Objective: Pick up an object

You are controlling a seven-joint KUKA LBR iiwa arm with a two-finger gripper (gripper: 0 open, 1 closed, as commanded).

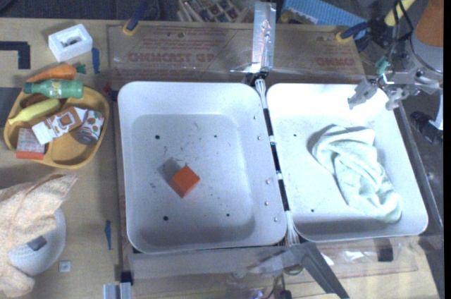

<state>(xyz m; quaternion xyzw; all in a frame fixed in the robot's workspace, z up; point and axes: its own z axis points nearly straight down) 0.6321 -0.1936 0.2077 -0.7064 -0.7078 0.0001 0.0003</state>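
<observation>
Gripper (375,96) open above right bin (416,209)

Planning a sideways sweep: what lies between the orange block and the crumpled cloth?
In the camera view, the orange block and the cloth sit in separate bins; between them lie bare bin floor and the two adjoining bin walls.

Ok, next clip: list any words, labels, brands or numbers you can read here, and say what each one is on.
Nothing can be read for certain.
Clear panel behind the left bin: red lettering, mirrored and blurred, unreadable.
Clear panel behind the right bin: red lettering, unreadable.
Packets in the yellow bowl: printing too small to read.
Orange block, crumpled cloth, small white box: no text visible.
</observation>
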